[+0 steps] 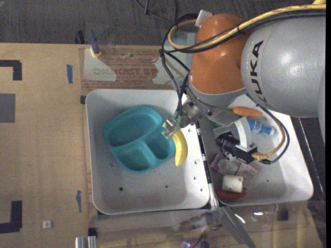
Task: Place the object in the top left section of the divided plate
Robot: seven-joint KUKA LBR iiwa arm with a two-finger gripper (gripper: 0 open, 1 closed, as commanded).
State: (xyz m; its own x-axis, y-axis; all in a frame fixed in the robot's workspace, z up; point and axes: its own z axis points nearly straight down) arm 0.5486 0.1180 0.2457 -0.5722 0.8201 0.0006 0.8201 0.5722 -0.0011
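On the grey arm [289, 61] reads "KUKA"; its claw [172, 129] grips the yellow banana [180, 148] beside the teal divided plate [137, 138].

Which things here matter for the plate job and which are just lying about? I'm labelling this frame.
For the job:
- teal plastic divided plate
- yellow plastic banana
- tool

Lying about, in the right white bin:
- orange carrot-shaped toy
- blue and white bottle
- white block
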